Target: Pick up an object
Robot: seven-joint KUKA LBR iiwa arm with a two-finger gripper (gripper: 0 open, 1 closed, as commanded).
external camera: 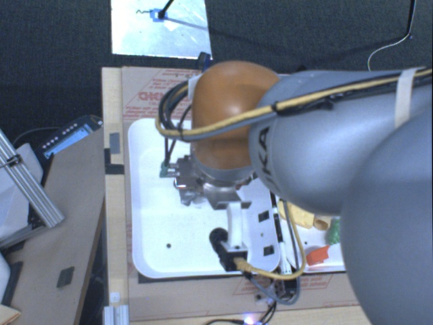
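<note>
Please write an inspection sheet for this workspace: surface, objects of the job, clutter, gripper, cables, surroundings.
Surface: shallow white left bin on the bench, floor bare where visible.
Job's things: small yellow object, green object and orange-red object in the right bin, partly hidden by the arm.
Clutter: nothing seen.
Gripper: over the left bin, fingers hidden.
Cables: yellow cable along the arm.
Surroundings: aluminium rail at left.
</note>
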